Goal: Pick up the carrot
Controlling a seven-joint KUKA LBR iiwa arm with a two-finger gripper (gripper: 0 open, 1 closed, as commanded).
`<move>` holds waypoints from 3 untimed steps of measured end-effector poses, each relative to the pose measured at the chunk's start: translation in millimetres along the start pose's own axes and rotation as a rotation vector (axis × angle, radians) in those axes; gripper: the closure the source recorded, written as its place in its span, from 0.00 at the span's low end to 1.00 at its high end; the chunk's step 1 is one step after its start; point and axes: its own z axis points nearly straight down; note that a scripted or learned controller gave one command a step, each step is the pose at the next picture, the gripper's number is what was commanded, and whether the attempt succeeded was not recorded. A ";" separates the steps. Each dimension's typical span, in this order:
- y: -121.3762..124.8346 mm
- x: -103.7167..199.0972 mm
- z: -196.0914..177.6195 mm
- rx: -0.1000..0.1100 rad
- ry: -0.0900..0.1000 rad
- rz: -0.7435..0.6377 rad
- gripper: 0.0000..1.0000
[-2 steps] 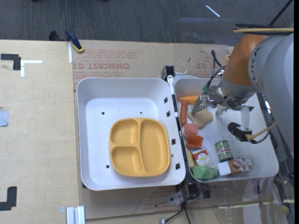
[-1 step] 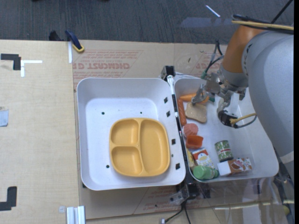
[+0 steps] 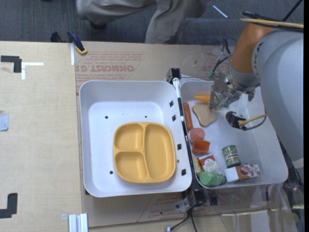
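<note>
Looking down on the worktop [image 3: 38, 129]: the carrot [image 3: 203, 98] sits in the right bin [image 3: 268, 168], up at its far end, just an orange tip poking out left of the claw [image 3: 218, 102]. Looks like a toy veggie to me, so I'd guess light, stiff, smooth plastic, kinda slippery and tapered. Not fragile. Best bet is pinching it across the thicker middle, not the pointy end, or it'll squirt out.

The claw is down right at the carrot's right end, also just above the bread slice [image 3: 204, 114]. Honestly can't tell how wide it's spread or whether it's got anything; it's a dark blob from this angle and the carrot's other half is hidden behind it. Touching or just beside? Can't say.

The rest of that bin is crowded: a sausage [image 3: 187, 116] along the left wall, a can [image 3: 231, 155] nearer. The left bin [image 3: 96, 110] has the yellow plate [image 3: 144, 152].
</note>
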 end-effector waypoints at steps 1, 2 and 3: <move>-51.3 -11.2 7.9 -0.024 0.008 0.010 1.00; -52.2 -11.3 10.1 -0.021 0.006 0.009 0.00; -0.8 -11.0 9.7 -0.009 0.007 0.116 0.00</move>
